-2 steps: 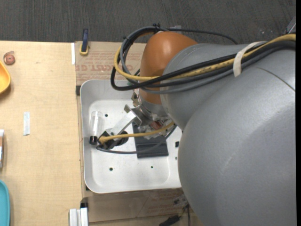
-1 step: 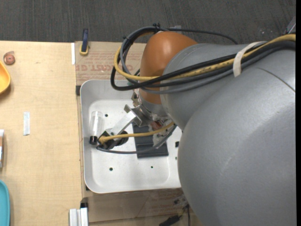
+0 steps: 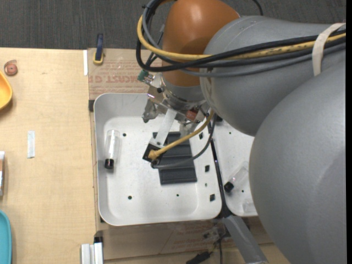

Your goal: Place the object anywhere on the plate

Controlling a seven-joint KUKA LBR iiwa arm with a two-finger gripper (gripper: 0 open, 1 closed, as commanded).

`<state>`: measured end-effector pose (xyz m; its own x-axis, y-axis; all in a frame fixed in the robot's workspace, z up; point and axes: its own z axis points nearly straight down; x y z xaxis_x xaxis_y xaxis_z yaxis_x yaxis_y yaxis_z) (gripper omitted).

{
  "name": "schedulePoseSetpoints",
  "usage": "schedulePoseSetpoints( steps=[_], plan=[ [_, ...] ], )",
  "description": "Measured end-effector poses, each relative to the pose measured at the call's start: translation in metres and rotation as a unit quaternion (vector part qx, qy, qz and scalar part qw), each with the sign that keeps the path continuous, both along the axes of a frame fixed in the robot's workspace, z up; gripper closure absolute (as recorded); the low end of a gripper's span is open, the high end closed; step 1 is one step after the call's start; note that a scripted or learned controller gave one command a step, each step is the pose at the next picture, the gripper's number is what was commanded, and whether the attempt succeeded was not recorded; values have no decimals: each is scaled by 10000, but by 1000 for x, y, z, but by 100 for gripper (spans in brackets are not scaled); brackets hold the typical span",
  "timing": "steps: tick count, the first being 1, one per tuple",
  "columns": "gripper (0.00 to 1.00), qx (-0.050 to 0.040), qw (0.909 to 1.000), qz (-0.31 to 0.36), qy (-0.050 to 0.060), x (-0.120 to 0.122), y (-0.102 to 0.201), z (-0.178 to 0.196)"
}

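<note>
We find the left bin (image 3: 137,198) and the right bin (image 3: 240,203) side by side on the desk (image 3: 49,175), a tube (image 3: 111,147) lying in the left bin near its left wall and a second tube (image 3: 236,179) in the right bin.

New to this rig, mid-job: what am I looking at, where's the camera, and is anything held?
One fixed camera looks down at a slant on the bench. The big grey shape with the orange dome is the robot arm, reaching in from the right; its pincer hangs over the left white bin. In that bin lies a small clear tube with a black cap, apart from the pincer. The arm covers most of the right bin, where a small dark-tipped item shows. Whether the pincer holds anything, I cannot tell.
</note>
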<state>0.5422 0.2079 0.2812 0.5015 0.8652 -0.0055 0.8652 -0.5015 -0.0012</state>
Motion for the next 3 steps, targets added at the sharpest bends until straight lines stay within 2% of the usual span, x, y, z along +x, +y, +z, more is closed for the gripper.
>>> schedulePoseSetpoints(
  steps=[1, 2, 3],
  plan=[
    [0, -3, 9970, -773, 8, -65, 20, -110],
    [0, -9, 9736, -2282, 5, -66, 19, -190],
    [0, -2, 9783, -2072, -13, -64, 16, -61]
  ],
)
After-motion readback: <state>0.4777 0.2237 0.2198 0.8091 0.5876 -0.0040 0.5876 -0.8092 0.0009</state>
